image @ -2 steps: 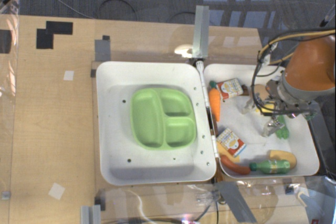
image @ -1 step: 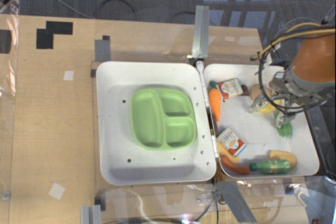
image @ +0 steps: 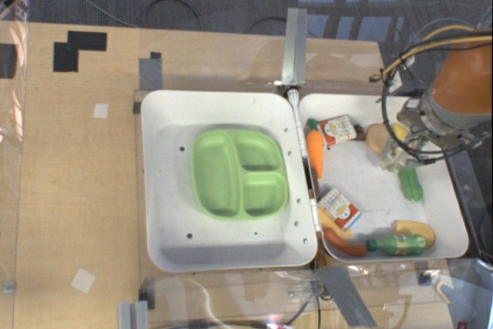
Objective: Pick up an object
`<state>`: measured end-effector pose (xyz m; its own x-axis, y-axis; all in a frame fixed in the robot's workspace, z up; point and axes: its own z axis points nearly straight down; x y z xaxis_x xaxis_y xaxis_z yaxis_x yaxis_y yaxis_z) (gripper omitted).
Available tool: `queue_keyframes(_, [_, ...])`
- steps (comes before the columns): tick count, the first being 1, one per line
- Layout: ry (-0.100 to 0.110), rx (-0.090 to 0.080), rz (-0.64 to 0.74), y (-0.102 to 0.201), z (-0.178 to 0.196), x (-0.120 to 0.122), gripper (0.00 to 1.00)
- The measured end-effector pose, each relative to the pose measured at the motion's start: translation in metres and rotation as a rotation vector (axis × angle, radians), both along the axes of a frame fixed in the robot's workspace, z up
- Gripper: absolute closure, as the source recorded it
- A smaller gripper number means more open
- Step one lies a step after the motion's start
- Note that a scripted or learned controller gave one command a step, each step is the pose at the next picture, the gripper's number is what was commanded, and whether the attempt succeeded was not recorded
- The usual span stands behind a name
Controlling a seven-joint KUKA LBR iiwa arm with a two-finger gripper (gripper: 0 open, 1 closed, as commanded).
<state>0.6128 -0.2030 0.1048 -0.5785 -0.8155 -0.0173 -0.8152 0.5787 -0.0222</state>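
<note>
The right bin (image: pixel 368 182) holds several toy foods. An orange carrot (image: pixel 315 152) lies along its left wall, with a small red-and-white carton (image: pixel 337 129) beside it at the back. A tan round piece (image: pixel 377 139) and a green cucumber (image: pixel 410 184) sit at the right. My gripper (image: pixel 394 156) hangs low over the bin's back right, between the tan piece and the cucumber, under the orange wrist band (image: pixel 464 81). Its tips are hidden in clutter and cables.
Along the right bin's front lie a second carton (image: pixel 338 208), a red sausage (image: pixel 344 244), a green bottle (image: pixel 397 245) and a yellow piece (image: pixel 414 229). The left bin (image: pixel 155 166) holds a green divided plate (image: pixel 238 173). A metal divider (image: pixel 294 50) stands between the bins.
</note>
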Motion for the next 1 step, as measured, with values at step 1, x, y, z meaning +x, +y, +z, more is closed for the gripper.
queue_keyframes(1, [0.002, -0.006, 0.032, 0.0126, 0.1918, 0.057, 1.0])
